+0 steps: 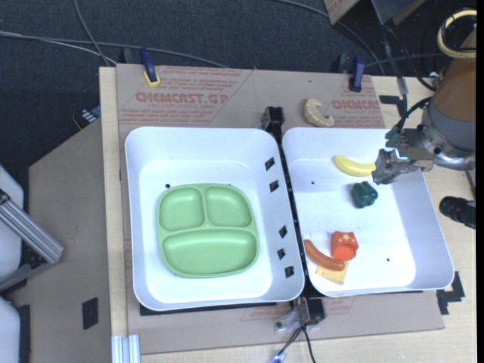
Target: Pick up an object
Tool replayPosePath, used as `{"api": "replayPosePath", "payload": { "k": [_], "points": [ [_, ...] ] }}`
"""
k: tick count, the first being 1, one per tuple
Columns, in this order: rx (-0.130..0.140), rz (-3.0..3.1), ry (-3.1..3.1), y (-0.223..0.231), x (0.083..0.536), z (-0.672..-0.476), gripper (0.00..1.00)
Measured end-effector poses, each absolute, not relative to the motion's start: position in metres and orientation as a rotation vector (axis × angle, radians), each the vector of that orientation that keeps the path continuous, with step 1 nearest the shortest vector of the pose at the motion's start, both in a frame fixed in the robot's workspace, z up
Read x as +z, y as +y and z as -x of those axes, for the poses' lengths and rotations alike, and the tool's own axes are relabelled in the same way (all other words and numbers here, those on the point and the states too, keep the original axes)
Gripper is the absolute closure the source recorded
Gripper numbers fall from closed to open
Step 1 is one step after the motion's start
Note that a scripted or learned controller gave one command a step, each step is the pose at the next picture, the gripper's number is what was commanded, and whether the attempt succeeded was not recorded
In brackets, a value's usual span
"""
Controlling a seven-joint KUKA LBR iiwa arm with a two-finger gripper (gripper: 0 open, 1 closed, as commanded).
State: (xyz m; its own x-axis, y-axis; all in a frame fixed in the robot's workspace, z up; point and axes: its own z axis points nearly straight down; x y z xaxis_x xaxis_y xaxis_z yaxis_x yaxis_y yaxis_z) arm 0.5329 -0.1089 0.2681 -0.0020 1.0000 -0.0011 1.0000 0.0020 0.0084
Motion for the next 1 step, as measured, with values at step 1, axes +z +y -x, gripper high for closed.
{"api": "replayPosePath", "payload": {
  "k": [1],
  "points": [
    [0.004,-2.214,2.228,-0.0605,0.2643,-0.5477,1.0]
  ]
}}
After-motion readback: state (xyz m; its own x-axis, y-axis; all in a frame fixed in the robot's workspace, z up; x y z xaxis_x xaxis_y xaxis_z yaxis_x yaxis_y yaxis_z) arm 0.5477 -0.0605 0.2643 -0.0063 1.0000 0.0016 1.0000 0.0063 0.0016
